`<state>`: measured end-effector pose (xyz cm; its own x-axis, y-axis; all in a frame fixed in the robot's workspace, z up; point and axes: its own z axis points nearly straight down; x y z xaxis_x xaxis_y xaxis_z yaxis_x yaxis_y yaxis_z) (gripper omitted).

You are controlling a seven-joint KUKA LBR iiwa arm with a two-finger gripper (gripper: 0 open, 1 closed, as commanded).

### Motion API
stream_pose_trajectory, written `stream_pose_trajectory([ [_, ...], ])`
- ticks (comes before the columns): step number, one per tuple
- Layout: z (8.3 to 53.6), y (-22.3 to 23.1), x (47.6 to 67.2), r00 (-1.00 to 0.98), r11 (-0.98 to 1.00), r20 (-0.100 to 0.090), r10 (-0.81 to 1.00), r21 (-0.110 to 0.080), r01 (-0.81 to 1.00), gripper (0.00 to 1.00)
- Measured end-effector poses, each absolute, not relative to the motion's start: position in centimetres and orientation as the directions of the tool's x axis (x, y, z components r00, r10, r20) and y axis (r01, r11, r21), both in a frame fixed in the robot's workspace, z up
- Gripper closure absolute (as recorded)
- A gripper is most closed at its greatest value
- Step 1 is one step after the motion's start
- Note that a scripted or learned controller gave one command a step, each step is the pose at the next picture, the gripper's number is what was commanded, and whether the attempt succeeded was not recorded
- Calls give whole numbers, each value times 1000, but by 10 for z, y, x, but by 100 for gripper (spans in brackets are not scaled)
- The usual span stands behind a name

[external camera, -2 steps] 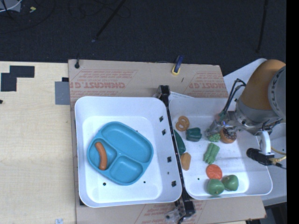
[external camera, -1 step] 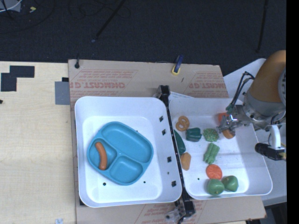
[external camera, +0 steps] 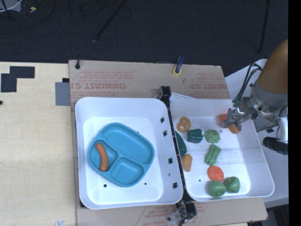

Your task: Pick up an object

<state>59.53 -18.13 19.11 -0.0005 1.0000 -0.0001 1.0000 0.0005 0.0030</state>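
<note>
My gripper [external camera: 232,119] hangs over the far right part of the right bin [external camera: 263,173], below the grey and orange arm [external camera: 273,79]. A small red piece [external camera: 222,118] shows at its left side and an orange piece [external camera: 234,129] just under it; whether either is held I cannot tell. Toy food lies spread in this bin: an orange ring [external camera: 184,124], a dark green pepper [external camera: 194,135], a broccoli [external camera: 212,136], a green pod [external camera: 213,153], an orange carrot [external camera: 187,162], a red tomato [external camera: 216,173], and two green fruits [external camera: 217,189] [external camera: 232,184].
The left bin [external camera: 84,117] holds a blue divided plate [external camera: 127,149] with an orange sausage [external camera: 102,156] in its left compartment. A black divider [external camera: 171,140] runs between the bins. A yellow and blue clip [external camera: 178,66] sits on the cardboard behind.
</note>
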Motion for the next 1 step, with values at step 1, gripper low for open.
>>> stream_pose_trajectory([
  [1,230,-182,596,-1,1,0,1000,2,1000,100],
])
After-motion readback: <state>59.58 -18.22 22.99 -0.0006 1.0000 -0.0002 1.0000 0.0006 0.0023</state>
